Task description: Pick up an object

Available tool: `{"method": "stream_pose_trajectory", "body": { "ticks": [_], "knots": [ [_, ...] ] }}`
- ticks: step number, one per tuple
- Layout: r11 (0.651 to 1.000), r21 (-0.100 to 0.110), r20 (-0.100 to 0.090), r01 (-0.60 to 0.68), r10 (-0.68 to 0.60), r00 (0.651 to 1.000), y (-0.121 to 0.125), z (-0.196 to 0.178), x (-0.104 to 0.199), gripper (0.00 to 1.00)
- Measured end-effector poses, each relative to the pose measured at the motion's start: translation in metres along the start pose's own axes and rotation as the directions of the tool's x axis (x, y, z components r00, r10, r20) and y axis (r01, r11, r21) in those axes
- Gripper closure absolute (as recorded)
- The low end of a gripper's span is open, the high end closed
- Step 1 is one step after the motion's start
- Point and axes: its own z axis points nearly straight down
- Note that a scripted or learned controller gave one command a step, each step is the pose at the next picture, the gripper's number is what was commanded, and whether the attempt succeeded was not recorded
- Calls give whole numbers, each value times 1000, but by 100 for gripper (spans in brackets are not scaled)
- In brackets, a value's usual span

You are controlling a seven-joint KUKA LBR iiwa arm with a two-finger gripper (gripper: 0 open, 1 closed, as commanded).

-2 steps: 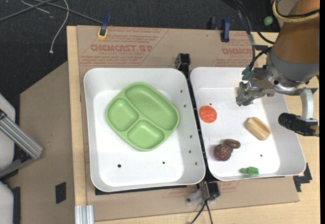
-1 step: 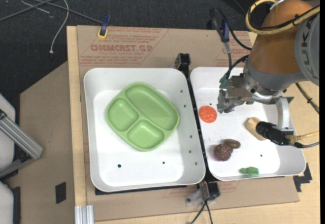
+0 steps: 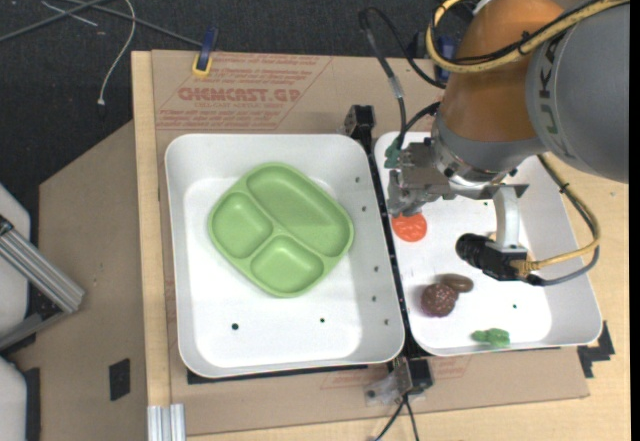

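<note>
2 bins sit on the tabletop; the hand point(image 3: 405, 201) hangs low over the right bin point(image 3: 560, 314), just above an orange piece point(image 3: 409, 227), its grip impossible to tell. Judged step: the descent; next calls for closing squarely on that piece, then lifting.

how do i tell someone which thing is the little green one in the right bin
Start at the right bin, the one under the arm. Go to its near edge, below the dark brown lump. The small green piece lies there, the only green thing in that bin, far flatter than the lump.
</note>
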Motion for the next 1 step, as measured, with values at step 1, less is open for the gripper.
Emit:
{"method": "stream_pose_trajectory", "body": {
  "ticks": [1],
  "knots": [
    [1000,4,-1,1,-1,1000,-13,6,47,100]
  ]
}}
